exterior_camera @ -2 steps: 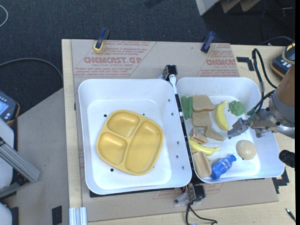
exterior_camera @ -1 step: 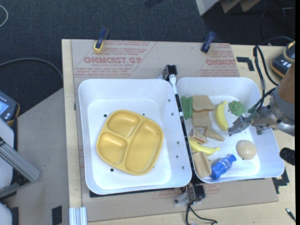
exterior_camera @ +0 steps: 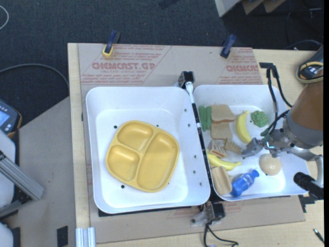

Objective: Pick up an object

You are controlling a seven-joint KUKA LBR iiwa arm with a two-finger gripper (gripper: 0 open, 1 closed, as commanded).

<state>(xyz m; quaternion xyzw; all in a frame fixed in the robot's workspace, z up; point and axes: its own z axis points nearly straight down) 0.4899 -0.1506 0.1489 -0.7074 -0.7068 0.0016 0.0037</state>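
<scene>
The right bin (exterior_camera: pixel 288 99) holds several food items. Among them are a yellow banana (exterior_camera: pixel 242 127), a green broccoli piece (exterior_camera: pixel 259 118), bread slices (exterior_camera: pixel 221 122), a green vegetable (exterior_camera: pixel 205 118), a second banana (exterior_camera: pixel 223 161), a tan bread roll (exterior_camera: pixel 221 180), a blue bottle (exterior_camera: pixel 242 182) and a round beige ball (exterior_camera: pixel 270 165). My gripper (exterior_camera: pixel 263 147) hangs low over the bin's right half. It is just above the beige ball and right of the bread pile. Nothing shows held in it.
The left bin (exterior_camera: pixel 103 107) carries a yellow divided plate (exterior_camera: pixel 142 155). A black divider with clips (exterior_camera: pixel 194 122) runs between the bins. The arm's orange band (exterior_camera: pixel 311 109) rises at the right edge, over the right bin's rim.
</scene>
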